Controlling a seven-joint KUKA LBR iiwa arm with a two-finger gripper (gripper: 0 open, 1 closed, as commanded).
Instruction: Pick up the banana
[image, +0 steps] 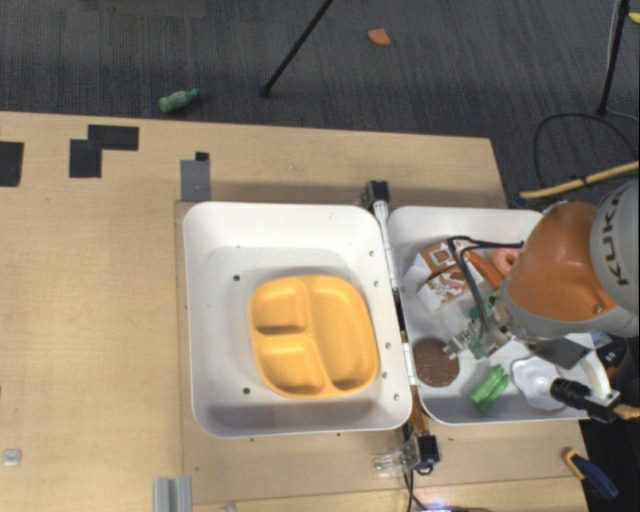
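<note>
- The hand (478, 335) hangs low in the right bin (440, 225); whether it is open or closed, I cannot tell.
- No banana can be picked out among the clutter beside it.
- Best to locate the banana first, then descend squarely over its middle.

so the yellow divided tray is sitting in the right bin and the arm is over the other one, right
Not quite. The camera view shows the yellow divided tray in the left bin, not the right one. The arm is over the other bin, the right bin, above a clutter of small items including a green object.
</note>
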